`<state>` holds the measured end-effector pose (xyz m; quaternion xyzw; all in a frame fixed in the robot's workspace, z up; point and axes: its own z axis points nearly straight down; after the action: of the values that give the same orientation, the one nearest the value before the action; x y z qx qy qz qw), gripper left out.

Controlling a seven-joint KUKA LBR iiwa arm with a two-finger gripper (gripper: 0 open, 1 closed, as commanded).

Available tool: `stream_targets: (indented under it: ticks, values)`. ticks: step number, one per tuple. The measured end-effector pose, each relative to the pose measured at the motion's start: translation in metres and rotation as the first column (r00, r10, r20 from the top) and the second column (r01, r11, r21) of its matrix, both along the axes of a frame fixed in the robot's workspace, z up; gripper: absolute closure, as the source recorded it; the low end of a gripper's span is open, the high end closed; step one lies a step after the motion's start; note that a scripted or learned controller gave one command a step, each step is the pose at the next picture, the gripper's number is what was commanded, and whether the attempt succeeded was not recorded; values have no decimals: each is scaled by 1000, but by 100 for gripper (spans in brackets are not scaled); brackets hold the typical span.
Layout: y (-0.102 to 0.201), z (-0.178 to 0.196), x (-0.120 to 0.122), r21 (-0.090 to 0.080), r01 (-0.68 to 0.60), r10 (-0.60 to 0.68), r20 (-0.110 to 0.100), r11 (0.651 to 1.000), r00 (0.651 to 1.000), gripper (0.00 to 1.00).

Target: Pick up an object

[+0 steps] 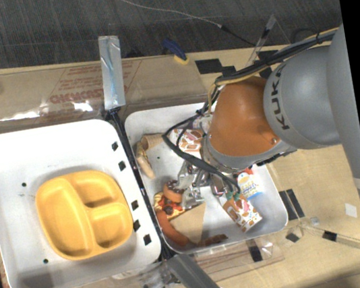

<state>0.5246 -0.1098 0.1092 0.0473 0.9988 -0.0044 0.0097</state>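
Note:
The right bin [162,121] holds several small objects. My gripper [190,186] hangs low over the bin's middle, below the orange wrist band [241,123]. Just to its left lies an orange and brown toy [168,203], touching or nearly touching the gripper. A brown curved piece [182,237] lies along the bin's front. A small printed carton [243,211] and a white and blue carton [250,186] lie to the gripper's right. A beige item [143,158] rests at the bin's left wall. A printed packet [192,142] is partly hidden under the arm.
The left bin [0,170] holds a yellow divided plate [82,212]. A black divider [130,175] separates the bins. Cables [188,149] loop from the wrist over the right bin. The grey arm [316,96] covers the bin's right rear.

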Motion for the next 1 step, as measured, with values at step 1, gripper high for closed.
stream_targets:
  ticks: [1]
  values:
    - [1, 164, 38, 7, 36, -36, -5, 999, 999, 100]
